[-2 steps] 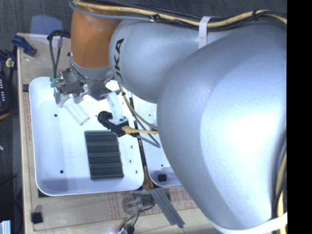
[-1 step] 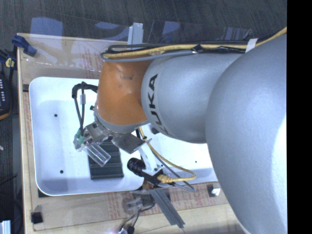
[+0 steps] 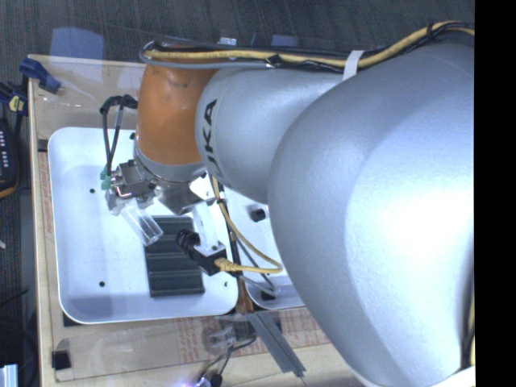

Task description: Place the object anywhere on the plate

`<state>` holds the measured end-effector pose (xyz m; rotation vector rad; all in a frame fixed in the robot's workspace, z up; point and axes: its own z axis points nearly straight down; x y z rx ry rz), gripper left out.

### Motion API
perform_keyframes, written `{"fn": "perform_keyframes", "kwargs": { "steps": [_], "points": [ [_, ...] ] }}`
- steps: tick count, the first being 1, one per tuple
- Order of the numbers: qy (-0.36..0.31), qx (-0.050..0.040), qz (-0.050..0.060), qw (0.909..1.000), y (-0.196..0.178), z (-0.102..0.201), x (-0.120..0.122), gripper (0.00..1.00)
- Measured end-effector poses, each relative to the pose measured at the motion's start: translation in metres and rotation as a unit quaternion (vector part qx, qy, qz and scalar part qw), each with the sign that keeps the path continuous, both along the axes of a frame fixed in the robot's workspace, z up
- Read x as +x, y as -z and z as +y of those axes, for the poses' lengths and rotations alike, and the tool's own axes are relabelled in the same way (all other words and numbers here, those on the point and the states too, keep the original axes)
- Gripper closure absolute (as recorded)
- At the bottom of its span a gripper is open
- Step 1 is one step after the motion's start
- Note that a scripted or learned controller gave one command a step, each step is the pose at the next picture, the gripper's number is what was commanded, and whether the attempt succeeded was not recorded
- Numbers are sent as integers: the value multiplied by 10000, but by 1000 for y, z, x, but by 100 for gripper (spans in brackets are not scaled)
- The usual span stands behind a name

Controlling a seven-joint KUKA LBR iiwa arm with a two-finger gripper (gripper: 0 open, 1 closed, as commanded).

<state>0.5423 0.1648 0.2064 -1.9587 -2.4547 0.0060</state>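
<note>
The shallow white left bin (image 3: 64, 216) serves as the landmark. Its left wall and near corner are plain to see, but its right half lies under the robot. Two small dark specks (image 3: 102, 284) sit on its bare floor towards the left, one further back and one nearer. They are too small to identify.

Over the middle of that bin hangs the gripper (image 3: 157, 232), a cluster of metal, clear plastic and black cable. I cannot tell whether the claw is wide, narrow or holding anything.

Just below it, towards the bin's near wall, is one dark ribbed rectangular block (image 3: 173, 266). Whether it lies on the floor or belongs to the claw is hard to make out, so I cannot tell whether it is the object to be placed.

The grey arm with the orange band (image 3: 165, 115) reaches in from the right, its wrist pointing down into the bin and its bulk covering most of the bench.

Right of the left bin, a sliver of the second white bin (image 3: 270, 301) peeks out beneath the arm. One small dark item (image 3: 256, 214) shows further back on a white patch.
</note>
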Motion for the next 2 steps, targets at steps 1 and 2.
{"fn": "perform_keyframes", "kwargs": {
  "steps": [1, 2],
  "points": [
    [153, 1, 8, 9999, 56, 28, 89, 100],
    [-2392, 10, -2, 9710, 28, 39, 80, 100]
  ]
}}
